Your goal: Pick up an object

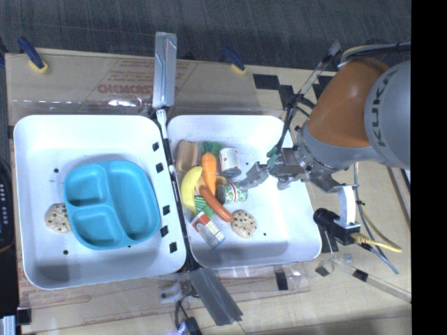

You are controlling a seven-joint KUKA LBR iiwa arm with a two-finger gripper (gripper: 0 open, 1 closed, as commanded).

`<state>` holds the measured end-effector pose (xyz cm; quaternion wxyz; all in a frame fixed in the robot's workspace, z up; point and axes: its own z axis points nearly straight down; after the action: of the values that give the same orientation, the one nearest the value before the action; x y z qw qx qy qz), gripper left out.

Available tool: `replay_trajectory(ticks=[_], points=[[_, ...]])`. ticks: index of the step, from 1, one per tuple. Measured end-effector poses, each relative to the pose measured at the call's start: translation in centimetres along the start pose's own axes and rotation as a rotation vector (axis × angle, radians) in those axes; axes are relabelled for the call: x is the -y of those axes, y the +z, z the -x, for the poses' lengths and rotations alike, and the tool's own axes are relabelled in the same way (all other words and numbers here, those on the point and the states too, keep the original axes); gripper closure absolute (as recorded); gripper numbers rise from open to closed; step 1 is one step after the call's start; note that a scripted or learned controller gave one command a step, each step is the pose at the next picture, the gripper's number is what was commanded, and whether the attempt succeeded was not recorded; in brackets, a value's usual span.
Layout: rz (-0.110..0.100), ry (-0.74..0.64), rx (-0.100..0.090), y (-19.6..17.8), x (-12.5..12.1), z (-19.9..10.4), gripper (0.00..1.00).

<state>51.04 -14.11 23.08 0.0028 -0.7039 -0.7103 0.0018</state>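
Observation:
The right bin holds a heap of toy food along its left side. In it are a yellow banana, an orange carrot, a second carrot lying slantwise, a brown bread piece, a green item, a small can, another can, a red-labelled box and a cookie. My gripper hangs low over the middle of this bin, just right of the heap, close to the two cans. I see no object lifted from the pile.
The left bin holds a blue divided plate and a cookie by its left wall. A metal bar rises between the bins at the back. The grey and orange arm covers the right bin's far right side.

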Motion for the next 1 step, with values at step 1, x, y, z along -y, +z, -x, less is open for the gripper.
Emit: replay_trajectory(ticks=[1], points=[[0.005,-0.025,0.001,13.94,-4.41,-1.1,0.0]])
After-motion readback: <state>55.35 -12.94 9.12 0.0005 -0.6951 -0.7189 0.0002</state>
